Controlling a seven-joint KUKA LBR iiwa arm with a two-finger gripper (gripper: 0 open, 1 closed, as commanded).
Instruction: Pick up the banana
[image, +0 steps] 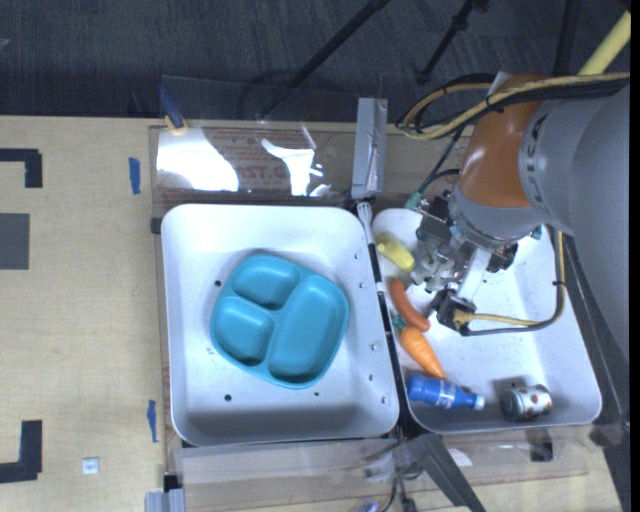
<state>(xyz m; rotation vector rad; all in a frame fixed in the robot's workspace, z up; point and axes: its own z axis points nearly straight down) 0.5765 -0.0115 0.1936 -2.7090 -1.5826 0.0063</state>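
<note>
The gripper (440, 278) is seen low in the right bin (570, 385), and whether it is open or closed cannot be told. The banana (393, 252) is found just left of it, against the bin's left wall. 2 carrots (410, 320) are lined up nearer, then a blue bottle (443, 394) and a can (526, 399). A blue divided plate (279, 318) is held in the left bin (200, 400).

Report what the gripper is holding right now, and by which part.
Cannot be told. The gripper hangs over the right bin, close beside the banana, but no object shows between its fingers, and the wrist hides much of the view there.
</note>
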